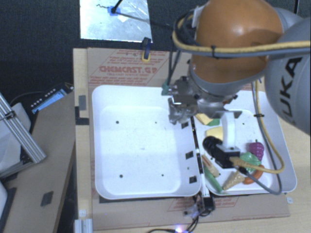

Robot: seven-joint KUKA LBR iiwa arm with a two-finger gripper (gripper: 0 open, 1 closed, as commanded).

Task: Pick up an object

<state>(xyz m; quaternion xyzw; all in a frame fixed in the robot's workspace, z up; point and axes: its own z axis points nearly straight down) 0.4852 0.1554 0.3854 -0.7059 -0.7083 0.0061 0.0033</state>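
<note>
The claw [181,111] is held at the rim of the right bin [290,178] (open or closed cannot be told), presumably because toy foods [256,149] are heaped beside it.

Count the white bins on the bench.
2. The left bin lies mid-view, and the right bin sits right beside it, partly hidden under the arm. No further bin seems hidden.

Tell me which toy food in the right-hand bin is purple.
The purple piece, near the right side of the bin. The green piece just below it and the yellow piece to its left differ in colour.
</note>
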